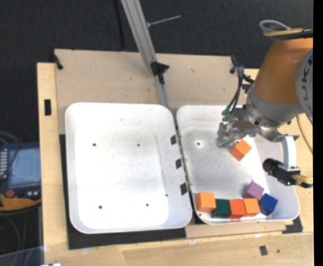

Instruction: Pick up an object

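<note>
My gripper (pixel 227 136) hangs over the upper middle of the right bin (pixel 205 121). A tilted orange block (pixel 240 149) sits right against the gripper's lower right side; whether it is held or lying on the bin floor is unclear. Along the right bin's front edge lie an orange block (pixel 206 201), a green block (pixel 222 208), a red-orange block (pixel 237 207), another orange block (pixel 251 205) and a blue block (pixel 268 203). A purple block (pixel 255 190) rests just behind them.
The left bin (pixel 78 148) stands beside the right one, with a rim between them. A slanted metal bar (pixel 144 43) rises from the bench behind the bins. A black fitting (pixel 280 172) on the arm's side overhangs the right bin's right edge.
</note>
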`<state>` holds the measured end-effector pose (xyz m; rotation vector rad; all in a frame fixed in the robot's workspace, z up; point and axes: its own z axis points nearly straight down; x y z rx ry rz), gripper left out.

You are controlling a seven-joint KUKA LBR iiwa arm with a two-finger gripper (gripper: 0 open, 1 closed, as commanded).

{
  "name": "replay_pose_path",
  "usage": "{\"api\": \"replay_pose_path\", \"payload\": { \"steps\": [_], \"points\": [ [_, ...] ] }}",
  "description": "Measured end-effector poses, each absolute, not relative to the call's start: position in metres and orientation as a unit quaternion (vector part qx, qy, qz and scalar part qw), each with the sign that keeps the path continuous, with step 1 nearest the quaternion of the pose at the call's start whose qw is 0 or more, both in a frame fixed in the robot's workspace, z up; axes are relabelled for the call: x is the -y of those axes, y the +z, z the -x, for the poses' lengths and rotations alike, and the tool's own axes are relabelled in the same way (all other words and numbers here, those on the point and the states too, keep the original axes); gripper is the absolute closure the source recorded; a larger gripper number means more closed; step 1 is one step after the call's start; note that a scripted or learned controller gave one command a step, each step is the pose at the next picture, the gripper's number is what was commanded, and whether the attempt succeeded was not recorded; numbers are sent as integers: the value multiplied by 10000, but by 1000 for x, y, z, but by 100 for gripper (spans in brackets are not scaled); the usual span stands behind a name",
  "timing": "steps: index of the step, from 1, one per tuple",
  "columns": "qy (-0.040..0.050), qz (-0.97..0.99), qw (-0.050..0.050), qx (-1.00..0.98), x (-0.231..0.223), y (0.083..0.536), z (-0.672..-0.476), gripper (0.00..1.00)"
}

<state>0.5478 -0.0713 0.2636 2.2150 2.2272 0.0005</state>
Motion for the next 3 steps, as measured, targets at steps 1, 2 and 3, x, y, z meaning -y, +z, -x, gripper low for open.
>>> {"api": "replay_pose_path", "payload": {
  "steps": [1,2,3],
  "points": [
    [11,-7045,6,-7097,21,267,-550,100],
    [1,-7044,-8,-7098,-37,263,-541,100],
    [-14,-7050,-15,-7092,-80,243,-539,100]
  ]
}}
